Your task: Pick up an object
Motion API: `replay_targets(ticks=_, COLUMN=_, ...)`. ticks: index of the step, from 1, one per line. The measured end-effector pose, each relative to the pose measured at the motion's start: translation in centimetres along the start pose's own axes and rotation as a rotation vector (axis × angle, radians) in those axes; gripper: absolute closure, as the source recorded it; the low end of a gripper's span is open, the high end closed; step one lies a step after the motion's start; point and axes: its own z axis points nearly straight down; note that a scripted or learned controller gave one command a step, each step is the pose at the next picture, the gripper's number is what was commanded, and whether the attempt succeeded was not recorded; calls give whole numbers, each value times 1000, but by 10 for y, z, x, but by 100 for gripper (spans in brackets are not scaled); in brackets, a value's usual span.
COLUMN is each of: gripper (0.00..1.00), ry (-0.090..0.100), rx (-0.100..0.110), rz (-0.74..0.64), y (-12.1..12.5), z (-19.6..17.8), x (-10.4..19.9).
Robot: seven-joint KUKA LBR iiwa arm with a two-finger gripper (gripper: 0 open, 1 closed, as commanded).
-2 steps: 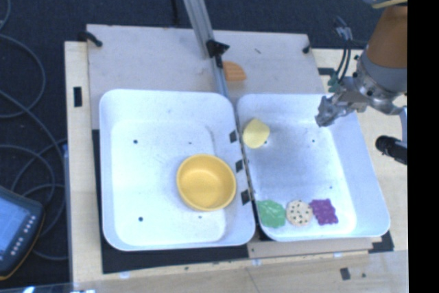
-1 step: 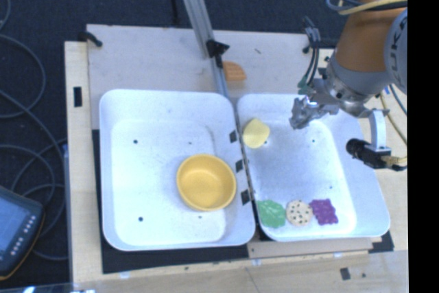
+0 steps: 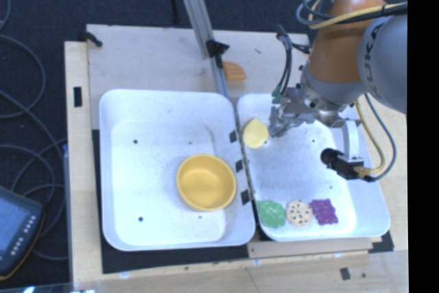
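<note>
**Pale yellow piece sits at bin's edge as arm closes in**

Looming over the right-hand bin [image 3: 370, 216], the grey KUKA arm [image 3: 350, 38] with its orange band has its gripper [image 3: 281, 121] at about ten o'clock in that bin, just beside a small pale yellow round object [image 3: 255, 133]. Whether the claw is spread or pinched cannot be told from this angle, and nothing shows clearly between its fingers. The yellow piece lies hard against the wall shared with the left bin [image 3: 123, 113]. A grab here could, by my reading, fail: a finger may strike the rim, or nudge the rounded piece so it slips aside.

By count, largest first: two white bins; one yellow bowl [image 3: 206, 182] at four o'clock in the left bin; one pale yellow round piece; then three small items in a row at six o'clock in the right bin, a green one [image 3: 271, 213], a spotted cookie-like disc [image 3: 298, 212] and a purple one [image 3: 324, 211].
</note>
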Motion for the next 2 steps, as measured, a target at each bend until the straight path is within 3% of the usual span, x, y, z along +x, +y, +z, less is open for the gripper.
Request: replay_targets(ticks=2, gripper=100, ry=2, rx=-2, rz=-2, y=-7, z=6, x=106)
